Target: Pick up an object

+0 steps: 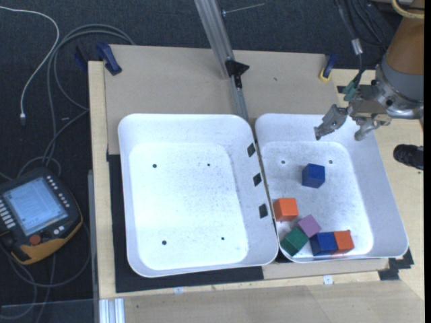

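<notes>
Overhead, reaching in from the right: grey arm (pixel 404 59) with orange band, wrist angled down and leftward over the far right corner of the right bin (pixel 377 180). Jaws (pixel 345 128) spread apart, one finger (pixel 328 124) pointing down-left, the other toward the right; nothing between them, nothing touched, hanging above the bin's far rim area.

Below and nearer, alone on the bin floor: blue cube (pixel 313 175), well apart from the jaws. Farther toward the near edge, a cluster: orange cube (pixel 286 208) near the bin's left wall, purple cube (pixel 309 225) just beside it to the right and nearer, green cube (pixel 294 241) touching the purple one at the near left corner, second blue cube (pixel 324 242) to the right of the green, second orange cube (pixel 343 240) touching that blue one on its right.

Left bin (pixel 182 194) side by side with the right, black clips along the shared edge. Both on the tan counter (pixel 168 73). Metal post (pixel 215 25) slanting down to the far junction of the bins. Handheld controller (pixel 34 214) off the counter at the left, cables trailing on the dark floor.
</notes>
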